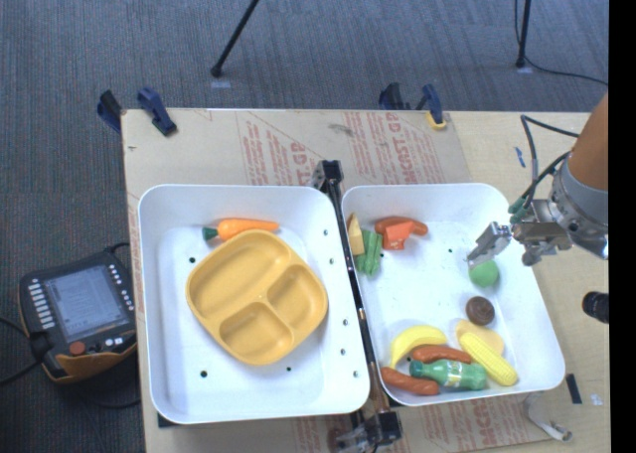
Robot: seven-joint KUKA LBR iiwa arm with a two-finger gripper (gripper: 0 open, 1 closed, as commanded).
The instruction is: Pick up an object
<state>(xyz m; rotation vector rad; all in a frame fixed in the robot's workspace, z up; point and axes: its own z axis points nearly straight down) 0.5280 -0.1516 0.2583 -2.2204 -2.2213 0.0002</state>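
Note:
My gripper (512, 245) hangs over the right side of the right bin (437, 287), its fingers spread open with nothing between them. A small green ball (484, 273) lies just below its left finger (489, 240), close to it. A brown round piece (480, 310) sits a little nearer the front. Along the front of that bin lie a banana (415, 341), a corn cob (487, 357), a red sausage (442, 353), a green bottle (450, 374) and a red chili (407, 380). An orange-red piece (399, 231) and green vegetables (371, 250) lie at the back left.
The left bin (159, 242) holds a yellow divided plate (256, 295) and a carrot (243, 227) behind it. A teach pendant (75, 312) lies on the floor at the left. Blue clamps (156, 108) grip the bench's back edge.

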